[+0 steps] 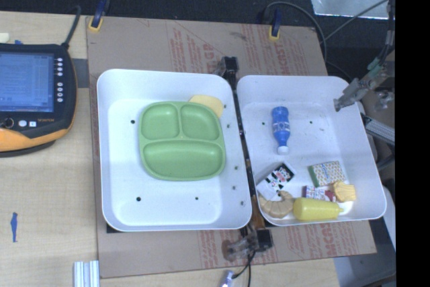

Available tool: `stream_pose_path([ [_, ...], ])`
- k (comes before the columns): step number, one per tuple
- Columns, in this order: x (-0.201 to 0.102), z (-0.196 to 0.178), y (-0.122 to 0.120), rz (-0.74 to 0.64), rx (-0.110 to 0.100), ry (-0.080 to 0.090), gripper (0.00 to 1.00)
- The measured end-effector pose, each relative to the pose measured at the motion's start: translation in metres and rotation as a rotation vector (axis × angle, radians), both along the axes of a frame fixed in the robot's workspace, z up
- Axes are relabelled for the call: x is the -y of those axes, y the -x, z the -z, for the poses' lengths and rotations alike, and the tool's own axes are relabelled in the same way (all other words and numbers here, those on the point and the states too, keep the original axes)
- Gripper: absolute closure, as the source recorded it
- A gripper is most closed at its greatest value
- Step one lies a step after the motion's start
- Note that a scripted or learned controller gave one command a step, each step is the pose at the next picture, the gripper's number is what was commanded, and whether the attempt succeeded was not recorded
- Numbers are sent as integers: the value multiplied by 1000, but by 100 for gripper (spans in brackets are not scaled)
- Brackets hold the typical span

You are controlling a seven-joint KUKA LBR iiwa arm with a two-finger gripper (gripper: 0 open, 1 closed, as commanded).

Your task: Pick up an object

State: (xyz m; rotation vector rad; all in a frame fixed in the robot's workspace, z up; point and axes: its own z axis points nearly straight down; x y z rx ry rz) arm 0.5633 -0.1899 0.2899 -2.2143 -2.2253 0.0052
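While a green tray (181, 141) fills the left bin (114, 144), the right bin (316, 94) holds a blue bottle (280, 128).

I note teach pendant (30, 94) on bench at far left, clamps (99, 13) on cardboard sheet (201, 44) under bins.

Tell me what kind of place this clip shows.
Likely a robotics lab bench: two white bins on clamped cardboard, a teach pendant at the left, and toy items such as a blue bottle.
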Motion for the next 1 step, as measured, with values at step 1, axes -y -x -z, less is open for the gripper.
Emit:
stream_pose_path([
  [1, -49, 107, -50, -1, -2, 0, 0],
])
